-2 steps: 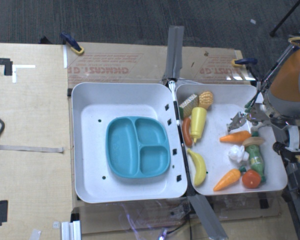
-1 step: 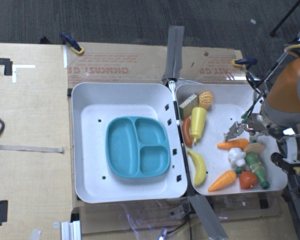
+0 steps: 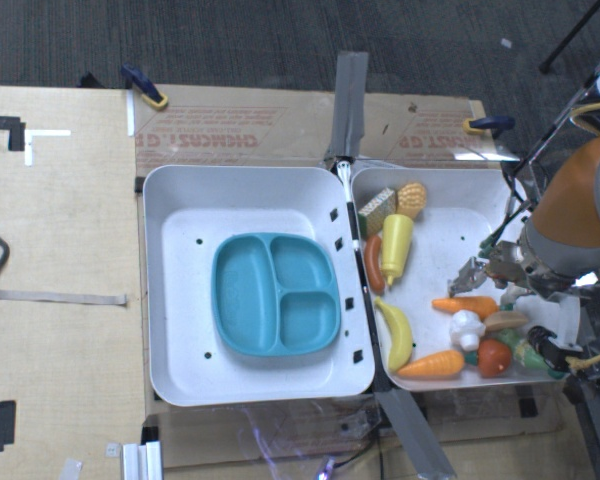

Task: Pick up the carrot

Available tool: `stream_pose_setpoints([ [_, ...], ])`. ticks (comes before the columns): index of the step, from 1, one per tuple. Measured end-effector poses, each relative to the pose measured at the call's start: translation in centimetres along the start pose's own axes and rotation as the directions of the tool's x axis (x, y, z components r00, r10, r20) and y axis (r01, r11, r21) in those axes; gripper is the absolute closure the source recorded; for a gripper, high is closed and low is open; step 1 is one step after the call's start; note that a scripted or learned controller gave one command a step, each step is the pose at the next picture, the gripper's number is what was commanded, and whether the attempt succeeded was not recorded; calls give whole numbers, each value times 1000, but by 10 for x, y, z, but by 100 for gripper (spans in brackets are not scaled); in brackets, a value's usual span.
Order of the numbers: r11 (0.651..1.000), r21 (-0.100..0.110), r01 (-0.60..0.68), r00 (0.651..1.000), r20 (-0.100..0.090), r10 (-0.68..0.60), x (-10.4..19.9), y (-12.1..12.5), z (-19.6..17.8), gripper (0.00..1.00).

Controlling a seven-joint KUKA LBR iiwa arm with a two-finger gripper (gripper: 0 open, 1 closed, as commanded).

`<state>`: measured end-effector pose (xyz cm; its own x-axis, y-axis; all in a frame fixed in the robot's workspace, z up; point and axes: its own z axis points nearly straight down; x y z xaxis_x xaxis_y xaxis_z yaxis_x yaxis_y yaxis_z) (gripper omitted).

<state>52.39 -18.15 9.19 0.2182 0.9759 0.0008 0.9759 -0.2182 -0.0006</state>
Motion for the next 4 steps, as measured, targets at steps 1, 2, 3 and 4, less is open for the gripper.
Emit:
stream_pose_setpoints([
  [1,997,-1,-75,997,0,75,28,-39,0,0],
  [2,1000,-2,-3,1000,0,3,77,-63,0,0],
  [3,867,0,499,867,1,-499,54,-59,0,0],
  [4,868,-6,496,868,3,-496,54,-56,-10,100],
])
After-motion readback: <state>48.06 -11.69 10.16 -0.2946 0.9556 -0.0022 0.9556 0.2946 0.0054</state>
